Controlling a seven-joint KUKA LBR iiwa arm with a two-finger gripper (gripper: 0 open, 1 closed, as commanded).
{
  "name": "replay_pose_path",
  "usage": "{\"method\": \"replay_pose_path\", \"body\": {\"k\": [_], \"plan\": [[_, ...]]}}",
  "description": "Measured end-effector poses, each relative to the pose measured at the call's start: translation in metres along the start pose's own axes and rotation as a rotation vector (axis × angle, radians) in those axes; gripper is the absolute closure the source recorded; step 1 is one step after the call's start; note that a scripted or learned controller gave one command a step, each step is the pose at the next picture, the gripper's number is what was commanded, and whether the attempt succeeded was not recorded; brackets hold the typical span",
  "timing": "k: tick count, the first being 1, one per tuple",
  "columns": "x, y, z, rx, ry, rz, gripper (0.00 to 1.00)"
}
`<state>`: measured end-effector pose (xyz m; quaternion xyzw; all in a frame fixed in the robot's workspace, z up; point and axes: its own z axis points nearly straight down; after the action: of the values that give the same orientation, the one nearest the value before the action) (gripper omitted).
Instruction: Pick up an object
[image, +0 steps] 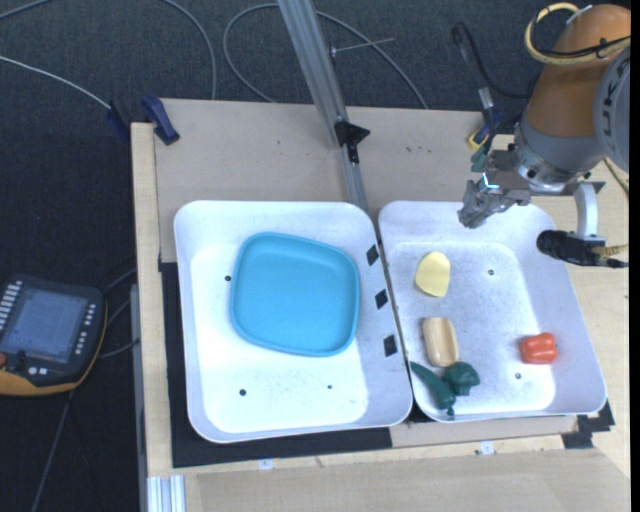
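Observation:
My gripper (480, 212) hangs above the far edge of the right bin (500, 405), with nothing visible between its fingers. Below it, a pale yellow rounded piece (433, 274) lies in the bin's upper left part. A tan bread-like block (439, 341) sits nearer the front. A dark green object (448, 381) lies at the front left corner. A small red-orange object (538, 348) rests at the right side of the bin.
The left bin (210, 400) holds a light blue square plate (296, 293). A metal pole (320, 70) slants across the back of the bench. A handheld control pad (45, 330) lies off the bench at the left.

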<state>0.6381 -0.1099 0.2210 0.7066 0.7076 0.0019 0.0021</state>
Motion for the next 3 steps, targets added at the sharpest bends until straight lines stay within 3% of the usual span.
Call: {"method": "replay_pose_path", "body": {"k": [1,3], "plan": [[0.002,-0.006,-0.046,0.001,0.0,0.001,1.0],[0.109,0.003,-0.016,0.007,0.002,-0.003,1.0]]}}
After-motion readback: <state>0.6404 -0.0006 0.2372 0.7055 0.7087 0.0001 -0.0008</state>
